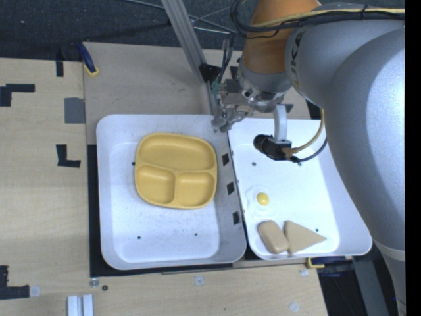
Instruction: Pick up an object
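Camera view: The claw (227,120) hangs over the far end of the divider between the two bins; whether it is open or closed cannot be told. The left bin (118,242) carries a yellow divided plate (175,170), resting in its far half, just beside and nearer than the claw. The right bin (309,183) carries a small yellow ball (262,199) near its centre, and a tan roll (272,236) beside a tan wedge (302,236) along its near edge, all well apart from the claw.
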Available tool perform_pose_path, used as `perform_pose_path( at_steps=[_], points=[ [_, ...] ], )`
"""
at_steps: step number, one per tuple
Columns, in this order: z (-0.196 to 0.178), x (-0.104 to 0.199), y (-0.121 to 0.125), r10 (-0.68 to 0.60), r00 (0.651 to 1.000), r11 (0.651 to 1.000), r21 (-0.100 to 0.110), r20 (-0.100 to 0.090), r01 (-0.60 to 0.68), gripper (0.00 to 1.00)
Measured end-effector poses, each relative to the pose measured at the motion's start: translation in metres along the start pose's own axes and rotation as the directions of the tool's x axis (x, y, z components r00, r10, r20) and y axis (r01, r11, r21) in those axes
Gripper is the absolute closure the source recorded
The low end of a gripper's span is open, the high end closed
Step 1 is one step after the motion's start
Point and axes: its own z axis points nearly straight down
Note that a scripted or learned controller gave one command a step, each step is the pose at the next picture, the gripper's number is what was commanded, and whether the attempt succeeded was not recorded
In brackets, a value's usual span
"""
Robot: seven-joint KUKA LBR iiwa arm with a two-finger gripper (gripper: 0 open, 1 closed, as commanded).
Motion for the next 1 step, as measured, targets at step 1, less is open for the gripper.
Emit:
perform_pose_path(
  at_steps=[1],
  points=[
    [0.0053,0.0542,-0.0058,0.0,1.0,1.0,0.001,0.0,0.0,1.0]
  ],
)
